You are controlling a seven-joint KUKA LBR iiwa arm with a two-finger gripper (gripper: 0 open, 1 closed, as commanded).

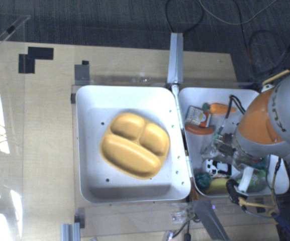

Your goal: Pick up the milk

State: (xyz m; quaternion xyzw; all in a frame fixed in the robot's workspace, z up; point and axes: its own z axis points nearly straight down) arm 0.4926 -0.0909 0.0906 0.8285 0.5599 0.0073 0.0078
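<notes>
The right bin (185, 95) holds several small items. A small carton with a grey top and a yellow-green label (196, 115), likely the milk, lies near the bin's left wall at the back. My gripper (224, 147) hangs below the orange wrist band (258, 124) over the middle of this bin, to the right of and nearer than the carton and apart from it. Just below the gripper lies a black-and-white patterned item (216, 168). The arm hides the right part of the bin.
An orange carrot (218, 107) and a red piece (200, 130) lie by the carton. A yellow item (216, 185), a green one (203, 177) and a white-green bottle (247, 177) crowd the near edge. The left bin (89, 134) holds a large yellow loaf (134, 144).
</notes>
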